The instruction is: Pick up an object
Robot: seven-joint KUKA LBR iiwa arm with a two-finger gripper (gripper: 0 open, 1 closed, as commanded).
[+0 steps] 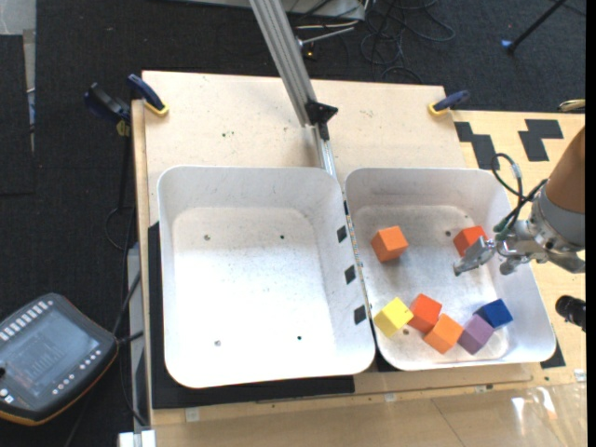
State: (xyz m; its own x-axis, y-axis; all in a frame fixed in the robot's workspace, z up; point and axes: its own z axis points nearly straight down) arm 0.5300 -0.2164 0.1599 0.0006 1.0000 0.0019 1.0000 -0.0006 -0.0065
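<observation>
Two shallow white bins are sitting side by side on the pale bench (242,119). The left bin (251,268) is lying to the left of the right bin (419,194), and the blocks are all resting in the right one. An orange block (390,243) is sitting alone toward the middle of that bin's floor. A red-orange block (468,240) is lying near the right wall, just beside the gripper (477,256), touching or almost touching its fingertips; contact cannot be judged from this angle. Along the near edge a cluster is gathering: a yellow block (393,316), a red block (426,309) touching it on the right, a lighter orange block (444,332) just below that, then a purple block (476,332) and a blue block (494,313) toward the corner. The arm (566,203) is reaching in from the right, its gripper hanging low over the right side of the right bin. The fingers are pointing left toward the red-orange block, and no block is showing between them; whether the jaws are open or closed cannot be told. Blue clamps with yellow tips (147,95) are gripping the far corners of the bench. A slanted metal rail (284,49) is running down to the gap between the bins. A handheld control pad (47,357) is lying on the dark floor at lower left.
</observation>
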